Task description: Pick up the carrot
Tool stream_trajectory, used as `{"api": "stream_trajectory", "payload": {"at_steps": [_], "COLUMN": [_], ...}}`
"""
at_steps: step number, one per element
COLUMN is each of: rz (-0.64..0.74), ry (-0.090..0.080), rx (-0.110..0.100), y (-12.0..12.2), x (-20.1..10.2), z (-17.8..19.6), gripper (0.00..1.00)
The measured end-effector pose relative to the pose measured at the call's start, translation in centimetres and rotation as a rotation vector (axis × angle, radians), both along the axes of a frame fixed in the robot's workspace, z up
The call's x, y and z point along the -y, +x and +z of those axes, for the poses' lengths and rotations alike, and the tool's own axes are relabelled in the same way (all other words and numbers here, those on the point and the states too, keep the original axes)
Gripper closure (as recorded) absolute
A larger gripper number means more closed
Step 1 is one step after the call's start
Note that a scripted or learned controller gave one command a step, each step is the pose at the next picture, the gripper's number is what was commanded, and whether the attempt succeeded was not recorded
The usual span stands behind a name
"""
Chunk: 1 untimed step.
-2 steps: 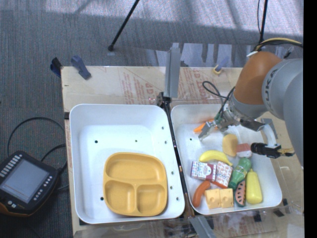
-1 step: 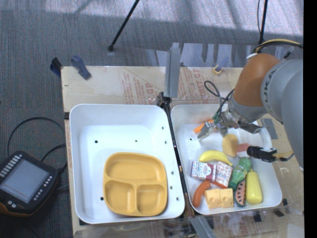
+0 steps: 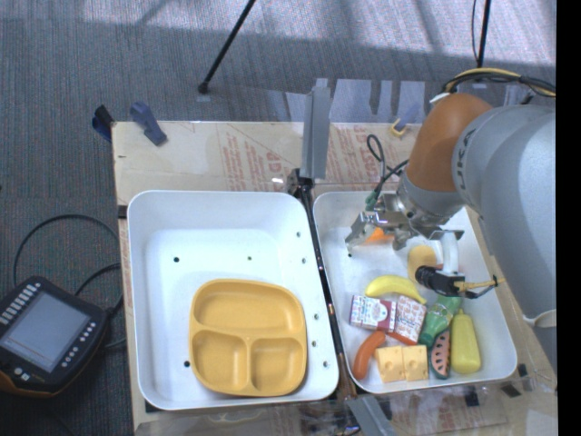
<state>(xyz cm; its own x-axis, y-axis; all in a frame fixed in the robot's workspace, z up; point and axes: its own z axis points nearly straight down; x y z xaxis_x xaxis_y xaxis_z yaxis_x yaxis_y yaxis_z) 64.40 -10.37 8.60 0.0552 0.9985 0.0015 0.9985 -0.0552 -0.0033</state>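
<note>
Writing: none can be read on small cartons (image 3: pixel 387 314)
Carrot (image 3: pixel 376 235): half hidden, clamped between gripper (image 3: pixel 370 231) fingers, right bin (image 3: pixel 338 214) at 11 o'clock

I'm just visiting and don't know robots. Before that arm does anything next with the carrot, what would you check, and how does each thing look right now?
1. Gripper is over the right bin, where the toy food lies: ok.
2. Something orange sits at the fingertips, probably the carrot: ok, though partly hidden.
3. Carrot actually clamped between the fingers: cannot tell.
4. Carrot stands apart from the banana and the other food lower in the bin: ok.
5. Yellow divided plate in the left bin lies away from the arm: ok.
</note>
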Motion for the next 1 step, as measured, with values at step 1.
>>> {"api": "stream_trajectory", "payload": {"at_steps": [1], "rz": [0.139], "ry": [-0.002], "rx": [0.004], "y": [0.10], "x": [2.24], "z": [3.80], "gripper": [0.00]}}
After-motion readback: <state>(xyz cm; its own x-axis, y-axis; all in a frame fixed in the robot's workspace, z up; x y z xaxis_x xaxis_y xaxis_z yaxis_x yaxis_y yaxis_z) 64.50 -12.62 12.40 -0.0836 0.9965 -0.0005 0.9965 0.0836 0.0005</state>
